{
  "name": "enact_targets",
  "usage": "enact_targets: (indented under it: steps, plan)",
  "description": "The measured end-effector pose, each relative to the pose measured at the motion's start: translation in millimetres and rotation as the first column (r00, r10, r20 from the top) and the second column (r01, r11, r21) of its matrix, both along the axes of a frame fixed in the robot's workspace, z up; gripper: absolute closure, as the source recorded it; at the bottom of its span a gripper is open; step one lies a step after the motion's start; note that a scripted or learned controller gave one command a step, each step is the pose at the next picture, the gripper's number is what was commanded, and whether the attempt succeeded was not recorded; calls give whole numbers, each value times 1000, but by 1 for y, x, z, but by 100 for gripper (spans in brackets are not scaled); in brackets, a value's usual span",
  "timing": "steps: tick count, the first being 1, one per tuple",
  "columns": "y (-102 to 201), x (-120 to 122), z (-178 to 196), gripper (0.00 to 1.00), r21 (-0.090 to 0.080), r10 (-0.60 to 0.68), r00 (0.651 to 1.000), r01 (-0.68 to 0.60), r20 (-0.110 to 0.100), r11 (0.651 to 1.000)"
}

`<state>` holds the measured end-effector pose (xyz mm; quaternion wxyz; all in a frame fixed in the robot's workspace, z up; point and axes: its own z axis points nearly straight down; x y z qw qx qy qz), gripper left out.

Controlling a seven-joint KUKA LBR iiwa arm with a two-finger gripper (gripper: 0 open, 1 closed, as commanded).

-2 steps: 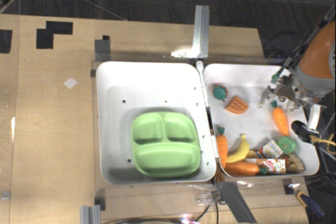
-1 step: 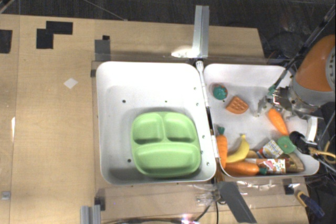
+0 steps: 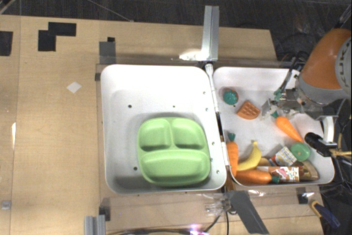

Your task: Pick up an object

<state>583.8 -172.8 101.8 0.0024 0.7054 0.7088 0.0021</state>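
Observation:
My gripper [image 3: 279, 108] hangs over the upper right part of the right bin [image 3: 258, 77], below the arm's orange band [image 3: 325, 66]. Just beneath and to the right of it lies an orange carrot [image 3: 289, 129], slanting down to the right, its upper end right at the gripper. An orange waffle-like piece [image 3: 248, 110] rests to the gripper's left, and a teal round toy [image 3: 230, 97] lies further left. No object is seen lifted off the bin floor.
The right bin's front holds a banana [image 3: 251, 156], a second carrot [image 3: 232, 152], an orange vegetable [image 3: 254, 176], a bottle [image 3: 291, 174], a small box [image 3: 285, 156] and a green round piece [image 3: 300, 150]. A green divided plate [image 3: 173, 150] sits in the left bin [image 3: 126, 91].

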Motion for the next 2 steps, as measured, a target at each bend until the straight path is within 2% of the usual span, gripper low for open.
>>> enact_targets:
  steps: [1,2]
  plan:
    - [46,18,-11,0,-1,15,1000,-15,9,1000]
    - [-28,-42,-10,0,-4,-41,999,41,9,999]
